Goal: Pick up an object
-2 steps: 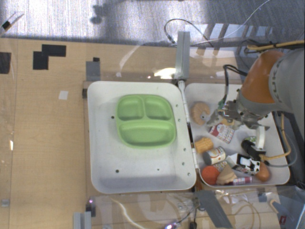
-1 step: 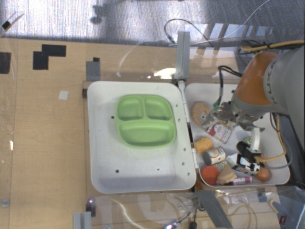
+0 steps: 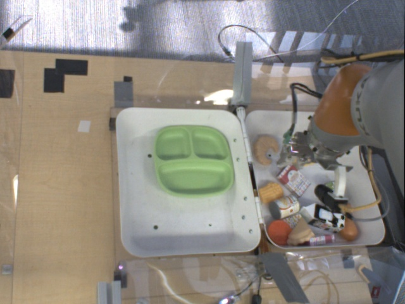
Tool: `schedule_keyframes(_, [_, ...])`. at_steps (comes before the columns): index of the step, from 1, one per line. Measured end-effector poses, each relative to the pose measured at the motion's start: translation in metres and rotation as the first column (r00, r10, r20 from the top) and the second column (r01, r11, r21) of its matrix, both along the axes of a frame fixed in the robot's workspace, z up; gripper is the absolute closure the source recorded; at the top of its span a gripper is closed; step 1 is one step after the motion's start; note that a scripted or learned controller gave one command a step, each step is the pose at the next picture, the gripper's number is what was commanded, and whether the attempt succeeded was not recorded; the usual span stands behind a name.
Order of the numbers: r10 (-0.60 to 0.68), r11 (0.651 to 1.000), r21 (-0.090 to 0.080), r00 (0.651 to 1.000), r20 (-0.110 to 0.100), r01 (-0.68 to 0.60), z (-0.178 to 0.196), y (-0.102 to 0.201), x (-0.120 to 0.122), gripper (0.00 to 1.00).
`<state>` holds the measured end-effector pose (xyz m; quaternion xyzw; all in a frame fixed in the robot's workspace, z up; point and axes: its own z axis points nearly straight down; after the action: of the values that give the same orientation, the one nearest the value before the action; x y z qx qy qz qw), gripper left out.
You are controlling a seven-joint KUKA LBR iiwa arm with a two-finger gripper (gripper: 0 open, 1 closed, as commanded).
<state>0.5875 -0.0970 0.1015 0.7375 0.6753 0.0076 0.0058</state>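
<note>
I have the gripper (image 3: 296, 152) low over the right bin's (image 3: 373, 233) far-edge clutter for a pick; its grip state I cannot tell.

No legible text, brand, number or sign anywhere. Red-and-white packet (image 3: 295, 181) in right bin (image 3: 373, 230) carries print, too small and blurred to read. Small jar (image 3: 286, 206) beside it bears pale label, lettering indistinct. Black-and-white item (image 3: 330, 217) near bin's front edge patterned, unreadable. Black patches (image 3: 63, 73) on tabletop (image 3: 57, 189) plain, unmarked.
</note>
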Motion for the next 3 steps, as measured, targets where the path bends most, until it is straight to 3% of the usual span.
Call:
schedule_keyframes(1, [0.035, 0.999, -0.001, 0.999, -0.013, -0.035, 0.110, 0.062, 0.001, 1.00])
schedule_keyframes(2, [0.035, 0.999, -0.001, 0.999, -0.014, -0.035, 0.110, 0.062, 0.001, 0.00])
schedule_keyframes(3, [0.153, 0.988, -0.002, 0.988, -0.018, -0.154, 0.013, 0.014, -0.002, 0.00])
